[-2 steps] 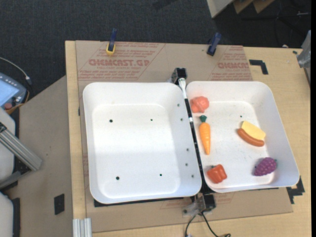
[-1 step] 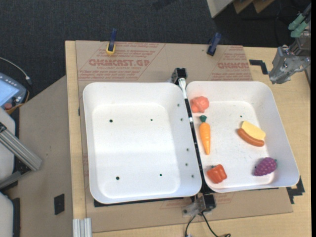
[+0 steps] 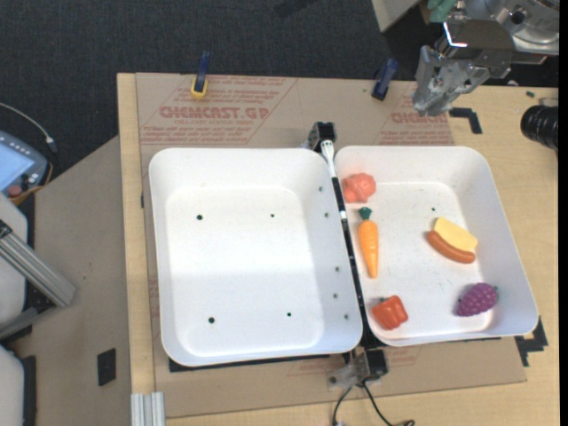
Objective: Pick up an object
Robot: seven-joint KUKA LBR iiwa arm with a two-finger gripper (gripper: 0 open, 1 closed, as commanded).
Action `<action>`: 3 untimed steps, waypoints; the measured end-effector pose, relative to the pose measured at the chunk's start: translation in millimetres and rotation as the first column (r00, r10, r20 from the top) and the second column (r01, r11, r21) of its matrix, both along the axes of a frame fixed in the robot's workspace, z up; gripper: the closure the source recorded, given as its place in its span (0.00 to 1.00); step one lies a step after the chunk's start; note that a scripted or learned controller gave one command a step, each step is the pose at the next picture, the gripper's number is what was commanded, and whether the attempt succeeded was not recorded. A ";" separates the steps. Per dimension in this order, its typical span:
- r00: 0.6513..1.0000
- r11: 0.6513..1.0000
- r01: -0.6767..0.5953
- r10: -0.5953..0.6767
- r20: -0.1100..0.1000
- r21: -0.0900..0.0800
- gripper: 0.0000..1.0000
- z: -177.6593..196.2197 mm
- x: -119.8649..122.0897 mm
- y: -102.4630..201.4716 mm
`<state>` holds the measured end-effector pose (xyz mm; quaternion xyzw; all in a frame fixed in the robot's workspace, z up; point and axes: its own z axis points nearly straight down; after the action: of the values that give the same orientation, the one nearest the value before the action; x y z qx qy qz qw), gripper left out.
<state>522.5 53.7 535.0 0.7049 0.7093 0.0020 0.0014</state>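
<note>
The metal two-finger gripper (image 3: 435,91), its opening unclear, hovers beyond the right white bin's (image 3: 506,238) far edge; the slim orange plastic carrot (image 3: 368,247) lies lengthwise by the bin's left edge.

The light is bright and even, falling from above; the two white bins (image 3: 266,162) come close to washing out along their rims, and the left one shows a brighter band across its lower floor; the toys cast only short, soft shadows; the dark carpet beyond the bench is grainy and dim; the gripper (image 3: 432,103), well above the bins in the picture, looks slightly soft; the picture is of modest sharpness throughout.
</note>
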 end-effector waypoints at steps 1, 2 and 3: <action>1.000 1.000 -0.002 0.002 -0.008 0.000 1.00 -15.3 -27.9 63.0; 1.000 1.000 0.004 -0.004 -0.007 -0.001 1.00 -25.3 -44.0 89.8; 1.000 1.000 0.001 -0.001 -0.001 0.002 1.00 1.5 -43.4 142.7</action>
<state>479.1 196.3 536.4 0.7053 0.7089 0.0024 0.0005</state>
